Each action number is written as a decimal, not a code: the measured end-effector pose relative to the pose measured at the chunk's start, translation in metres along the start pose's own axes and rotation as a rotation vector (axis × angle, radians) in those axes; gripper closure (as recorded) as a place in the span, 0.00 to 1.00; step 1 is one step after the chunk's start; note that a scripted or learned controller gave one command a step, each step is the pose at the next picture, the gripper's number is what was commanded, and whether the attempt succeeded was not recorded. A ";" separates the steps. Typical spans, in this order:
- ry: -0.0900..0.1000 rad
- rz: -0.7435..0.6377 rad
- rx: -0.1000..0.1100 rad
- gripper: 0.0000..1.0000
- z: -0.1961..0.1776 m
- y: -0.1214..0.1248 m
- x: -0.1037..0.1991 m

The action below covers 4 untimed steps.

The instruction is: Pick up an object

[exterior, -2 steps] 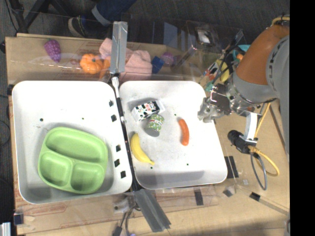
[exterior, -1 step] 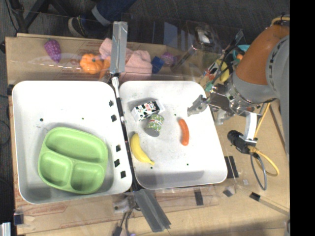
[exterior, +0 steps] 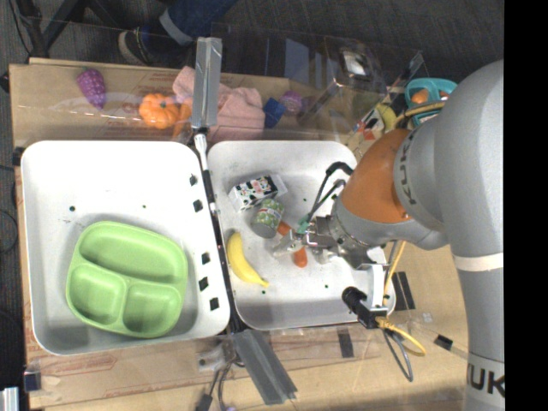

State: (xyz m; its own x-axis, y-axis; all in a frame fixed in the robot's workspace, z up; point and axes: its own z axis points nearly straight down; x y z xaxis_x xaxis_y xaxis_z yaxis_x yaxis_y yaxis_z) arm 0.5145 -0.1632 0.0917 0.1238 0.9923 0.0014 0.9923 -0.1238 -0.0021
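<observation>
Hovering mid right bin: gripper by carrot, finger state unclear; banana near left wall.

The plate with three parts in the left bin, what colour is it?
Light green. The plate shows clearly in the camera view.

wooden bench, two white bins, toys along back edge

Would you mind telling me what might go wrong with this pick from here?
The pincer sits low in the right bin beside a small orange piece and a can lying close together, so it may nudge one while closing on the other. The banana lies close by and could get pushed. The arm hides part of the bin, so a grasp is hard to confirm.
</observation>
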 end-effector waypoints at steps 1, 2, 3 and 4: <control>0.000 -0.003 0.001 1.00 -0.009 0.000 0.000; 0.000 0.053 0.001 1.00 -0.100 0.066 0.111; -0.002 -0.195 -0.004 1.00 -0.212 0.100 -0.020; -0.001 -0.084 0.004 1.00 -0.114 0.069 0.066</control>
State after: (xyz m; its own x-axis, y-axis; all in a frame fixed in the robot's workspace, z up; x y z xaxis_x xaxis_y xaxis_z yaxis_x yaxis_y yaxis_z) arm 0.5913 -0.1060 0.2055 0.0401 0.9992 0.0009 0.9992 -0.0401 -0.0064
